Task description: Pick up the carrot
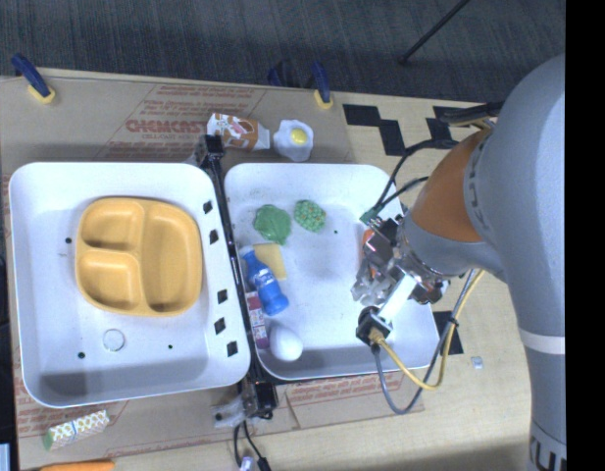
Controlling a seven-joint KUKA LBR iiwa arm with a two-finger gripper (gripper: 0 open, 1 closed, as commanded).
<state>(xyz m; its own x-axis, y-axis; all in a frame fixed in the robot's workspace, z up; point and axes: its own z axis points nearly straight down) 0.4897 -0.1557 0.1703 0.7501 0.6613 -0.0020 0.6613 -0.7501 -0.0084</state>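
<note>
Pincer: seen low over the right side of the right bin; released or clenched cannot be told.
Carrot: an orange elongated item is taken for it, lying on the worktop at the lower left, outside both bins, cut by the frame edge.
Left bin: occupied by a yellow divided plate.
Right bin contents: two green pieces, a blue bottle, a white rounded item.
Between pincer and carrot: both bins are interposed.
Near carrot: a speckled packet.
</note>
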